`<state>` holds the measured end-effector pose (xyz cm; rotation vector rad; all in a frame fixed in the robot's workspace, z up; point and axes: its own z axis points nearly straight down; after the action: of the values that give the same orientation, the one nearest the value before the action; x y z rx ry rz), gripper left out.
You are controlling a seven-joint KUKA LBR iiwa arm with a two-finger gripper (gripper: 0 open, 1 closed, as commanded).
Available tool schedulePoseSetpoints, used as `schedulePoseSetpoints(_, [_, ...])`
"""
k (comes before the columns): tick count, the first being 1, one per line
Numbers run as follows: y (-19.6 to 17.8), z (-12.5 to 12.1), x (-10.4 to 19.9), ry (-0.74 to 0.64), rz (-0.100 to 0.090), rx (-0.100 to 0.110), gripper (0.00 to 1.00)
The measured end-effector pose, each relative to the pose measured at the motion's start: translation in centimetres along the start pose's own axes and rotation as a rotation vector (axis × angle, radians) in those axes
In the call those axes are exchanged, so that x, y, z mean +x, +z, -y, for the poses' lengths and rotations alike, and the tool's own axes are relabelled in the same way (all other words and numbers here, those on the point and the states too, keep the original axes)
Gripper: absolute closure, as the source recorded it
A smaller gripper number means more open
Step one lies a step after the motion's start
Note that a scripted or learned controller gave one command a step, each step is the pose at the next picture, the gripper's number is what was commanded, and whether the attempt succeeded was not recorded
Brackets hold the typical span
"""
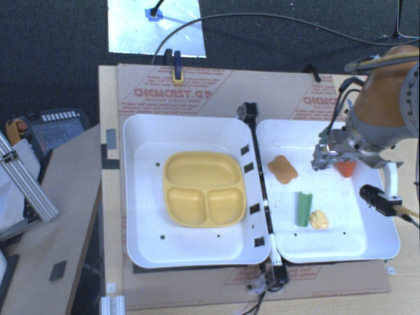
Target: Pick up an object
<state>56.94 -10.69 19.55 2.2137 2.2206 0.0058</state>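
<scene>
A robotics lab: a counter (216, 90) of taped cardboard bears two white bins (138, 176), with loose cables (275, 28) at twelve o'clock and a control pendant (56, 133) at nine.

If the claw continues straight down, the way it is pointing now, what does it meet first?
Most likely the small orange-red object lying on the floor of the right shallow white bin. The claw hangs just beside or above it, though depth is hard to judge from this slanted view.
</scene>
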Motion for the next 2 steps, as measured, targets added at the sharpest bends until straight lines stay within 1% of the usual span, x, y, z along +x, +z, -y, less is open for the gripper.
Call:
schedulePoseSetpoints(1, [-3.5, -0.2, 0.0, -0.001, -0.001, 0.002, 1.00])
schedulePoseSetpoints(2, [-2.6, -1.3, 5.7, -0.007, -0.004, 0.004, 1.00])
